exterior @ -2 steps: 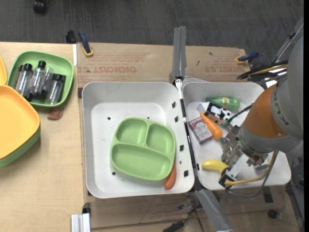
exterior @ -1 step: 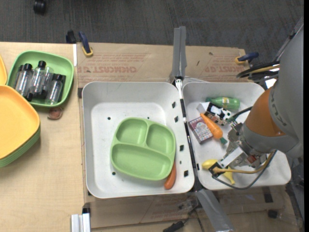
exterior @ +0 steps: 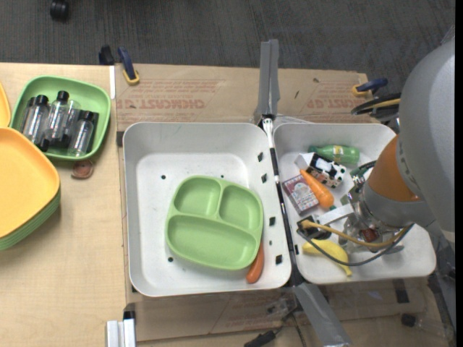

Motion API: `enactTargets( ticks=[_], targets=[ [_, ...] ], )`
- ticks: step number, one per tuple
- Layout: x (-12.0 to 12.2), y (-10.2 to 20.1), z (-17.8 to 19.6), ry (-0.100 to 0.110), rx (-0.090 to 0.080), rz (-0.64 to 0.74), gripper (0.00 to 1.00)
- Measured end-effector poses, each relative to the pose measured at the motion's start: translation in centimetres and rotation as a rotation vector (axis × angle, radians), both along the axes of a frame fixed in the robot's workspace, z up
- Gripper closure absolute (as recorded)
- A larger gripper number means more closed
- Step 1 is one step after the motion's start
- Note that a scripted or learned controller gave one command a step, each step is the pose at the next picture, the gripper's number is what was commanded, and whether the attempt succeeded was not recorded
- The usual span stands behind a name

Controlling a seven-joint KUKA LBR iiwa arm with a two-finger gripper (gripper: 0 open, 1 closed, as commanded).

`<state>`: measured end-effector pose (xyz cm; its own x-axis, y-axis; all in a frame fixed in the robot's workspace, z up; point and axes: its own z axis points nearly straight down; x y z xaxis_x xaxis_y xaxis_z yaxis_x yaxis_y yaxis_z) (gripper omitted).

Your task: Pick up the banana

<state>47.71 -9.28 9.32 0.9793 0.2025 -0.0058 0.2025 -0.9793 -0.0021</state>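
Yellow banana (exterior: pixel 329 250) lies in the right bin (exterior: pixel 416 264), near its front wall, partly under a dark cable or tool. Arm (exterior: pixel 423 157) is low over that bin, gripper (exterior: pixel 362 226) just beside the banana's upper right, presumably lining up a grasp; whether it is spread or pinching, I cannot tell. Same bin holds a carrot-like orange piece (exterior: pixel 315 187), a green bottle (exterior: pixel 334 152) and a small packet (exterior: pixel 296 191). Left bin (exterior: pixel 137 194) holds a green divided plate (exterior: pixel 215 223) with an orange piece (exterior: pixel 255 267) against its front rim.
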Motion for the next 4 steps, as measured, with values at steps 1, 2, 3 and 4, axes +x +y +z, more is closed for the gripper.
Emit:
enactTargets(
  ticks=[1, 2, 3, 4],
  targets=[
    [3.6, -3.9, -0.3, -0.002, 0.002, 0.562, 1.0],
    [1.5, -1.0, -0.3, 0.0, 0.004, 0.432, 1.0],
    [0.6, -0.4, -0.3, -0.001, 0.001, 0.176, 1.0],
    [3.4, -9.0, 2.6, -0.001, 0.001, 0.215, 1.0]
  ],
)
